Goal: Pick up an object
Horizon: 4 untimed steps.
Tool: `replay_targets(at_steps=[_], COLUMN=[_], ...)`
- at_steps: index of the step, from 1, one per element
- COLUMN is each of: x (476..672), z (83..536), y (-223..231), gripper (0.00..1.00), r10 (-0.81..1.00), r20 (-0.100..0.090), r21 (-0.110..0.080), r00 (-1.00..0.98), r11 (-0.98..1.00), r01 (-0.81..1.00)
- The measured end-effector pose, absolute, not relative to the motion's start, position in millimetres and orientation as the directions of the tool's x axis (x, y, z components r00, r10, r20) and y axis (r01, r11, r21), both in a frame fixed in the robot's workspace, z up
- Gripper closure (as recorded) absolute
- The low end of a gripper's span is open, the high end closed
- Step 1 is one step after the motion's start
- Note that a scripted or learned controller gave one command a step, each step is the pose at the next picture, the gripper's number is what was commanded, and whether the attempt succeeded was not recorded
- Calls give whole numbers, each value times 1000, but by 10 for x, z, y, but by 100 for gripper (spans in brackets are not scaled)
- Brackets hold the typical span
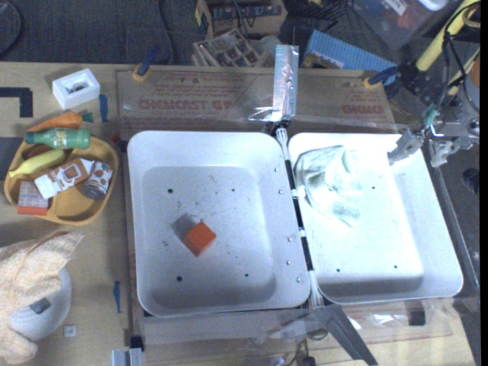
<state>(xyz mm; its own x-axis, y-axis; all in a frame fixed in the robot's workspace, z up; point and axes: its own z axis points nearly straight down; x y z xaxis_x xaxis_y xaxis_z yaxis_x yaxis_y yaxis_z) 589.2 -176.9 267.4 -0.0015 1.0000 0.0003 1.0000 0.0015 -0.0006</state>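
Gripper (pixel 418 145) looks open and empty over the right bin's (pixel 396 280) edge; that crumpled clear plastic (pixel 328 178) could easily slip any pinch.

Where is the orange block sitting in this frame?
The orange block lies in the left bin, slightly left of its center, far from the gripper at the right bin's upper right edge.

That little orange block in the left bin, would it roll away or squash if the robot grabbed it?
Probably neither. The orange block has flat faces and sharp corners, so it should sit or slide on the left bin floor, not roll. It keeps crisp edges, which suggests it is stiff. It looks small, so likely light, though its material cannot be told from here.
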Motion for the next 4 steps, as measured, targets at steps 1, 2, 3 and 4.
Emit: replay_targets(at_steps=[1,2,3,4], x=[6648,6665,6329,6109], z=[2197,1223,1858,881], y=[-1243,-1531,-1874,-1561], gripper=[0,0,0,0], r10=[987,984,984,996], r20=[-2,-1,-1,-1], r21=[3,-2,2,7], r00=[160,180,178,-93], r11=[-160,-180,-178,93], r01=[987,984,984,996])
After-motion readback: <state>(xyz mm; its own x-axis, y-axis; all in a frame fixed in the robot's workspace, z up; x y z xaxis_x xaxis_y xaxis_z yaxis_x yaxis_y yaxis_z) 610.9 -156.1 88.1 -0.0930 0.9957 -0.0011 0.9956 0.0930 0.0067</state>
